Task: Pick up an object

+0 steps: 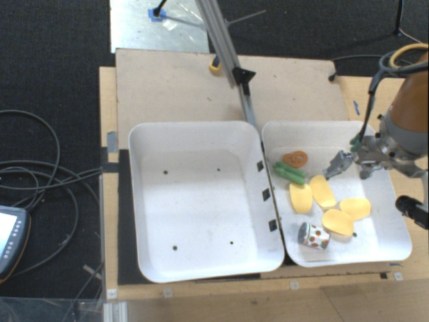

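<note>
Hand (337, 164): seen above the right bin (401, 247), near its upper middle; whether open or closed cannot be told. Nothing is seen held in it.
Right bin contents: a brown pretzel-shaped piece (295, 158), touched below by a green pod (289, 174); four yellow pieces (323, 192) clustered in the middle; a small spotted cup (313, 235) lying tilted by the front wall.
Left bin (144, 139): set beside the right bin on the surface (167, 86).
</note>
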Action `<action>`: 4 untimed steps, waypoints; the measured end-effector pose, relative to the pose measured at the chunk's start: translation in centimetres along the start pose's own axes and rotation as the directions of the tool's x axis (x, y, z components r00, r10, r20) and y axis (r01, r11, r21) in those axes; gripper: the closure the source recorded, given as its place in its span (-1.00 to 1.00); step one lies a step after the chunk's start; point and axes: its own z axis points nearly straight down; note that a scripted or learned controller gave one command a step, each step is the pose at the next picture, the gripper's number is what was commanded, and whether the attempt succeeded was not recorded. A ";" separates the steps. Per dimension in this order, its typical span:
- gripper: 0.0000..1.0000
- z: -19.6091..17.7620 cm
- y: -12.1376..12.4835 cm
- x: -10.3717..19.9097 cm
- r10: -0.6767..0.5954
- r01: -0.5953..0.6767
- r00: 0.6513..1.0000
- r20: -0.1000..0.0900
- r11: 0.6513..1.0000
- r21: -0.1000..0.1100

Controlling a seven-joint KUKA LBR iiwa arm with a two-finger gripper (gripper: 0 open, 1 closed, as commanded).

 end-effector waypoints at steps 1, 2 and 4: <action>-1.00 4.9 -0.9 0.4 0.000 0.000 1.000 0.000 1.000 0.001; -1.00 9.6 -1.2 1.3 0.000 0.000 1.000 -0.001 1.000 0.001; 1.00 3.7 -0.4 1.6 -0.005 0.005 1.000 0.002 1.000 -0.009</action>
